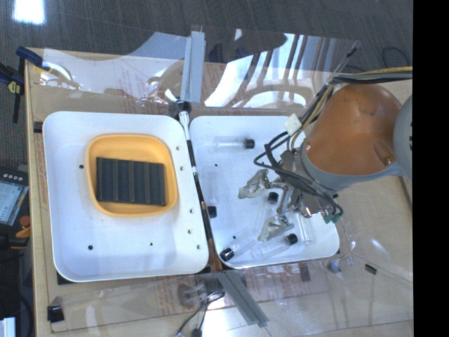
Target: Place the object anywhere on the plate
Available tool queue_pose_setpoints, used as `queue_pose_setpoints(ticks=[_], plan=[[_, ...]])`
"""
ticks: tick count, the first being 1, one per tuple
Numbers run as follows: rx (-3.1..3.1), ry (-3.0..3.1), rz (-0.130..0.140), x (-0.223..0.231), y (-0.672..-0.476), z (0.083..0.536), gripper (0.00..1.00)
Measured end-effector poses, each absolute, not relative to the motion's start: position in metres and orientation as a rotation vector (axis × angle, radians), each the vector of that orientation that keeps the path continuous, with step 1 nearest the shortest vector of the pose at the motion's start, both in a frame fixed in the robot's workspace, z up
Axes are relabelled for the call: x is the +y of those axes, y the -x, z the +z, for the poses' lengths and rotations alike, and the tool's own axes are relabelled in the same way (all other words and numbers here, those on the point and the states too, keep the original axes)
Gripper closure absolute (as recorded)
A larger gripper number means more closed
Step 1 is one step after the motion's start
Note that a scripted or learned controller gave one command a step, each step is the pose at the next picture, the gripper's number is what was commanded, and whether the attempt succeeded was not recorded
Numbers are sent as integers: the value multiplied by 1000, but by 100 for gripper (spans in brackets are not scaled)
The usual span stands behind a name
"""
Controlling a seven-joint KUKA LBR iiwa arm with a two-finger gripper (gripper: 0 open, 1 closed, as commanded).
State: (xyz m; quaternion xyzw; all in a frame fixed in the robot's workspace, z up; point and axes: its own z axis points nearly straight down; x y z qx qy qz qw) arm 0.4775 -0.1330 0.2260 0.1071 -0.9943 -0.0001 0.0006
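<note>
Gripper (270, 202) low over the right bin (231, 128), among clear tubes, with the plate (130, 175) waiting in the left bin (63, 188).

The fingers (254, 186) look spread apart, nothing visibly between them, though glare and cables make this hard to read. The likely object, a clear tube with a black cap (277, 239), lies near the right bin's front edge, just beside the lower finger. To do this well, centre the fingers across the tube's width, close firmly, lift clear of the bin wall, then carry left to the yellow plate. The arm (351, 135) reaches from the worktop's right, wrist bent steeply down.
</note>
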Motion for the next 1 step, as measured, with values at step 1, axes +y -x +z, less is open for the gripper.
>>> queue_pose_setpoints(ticks=[1], plan=[[-3083,-612,1,-121,-558,299,0]])
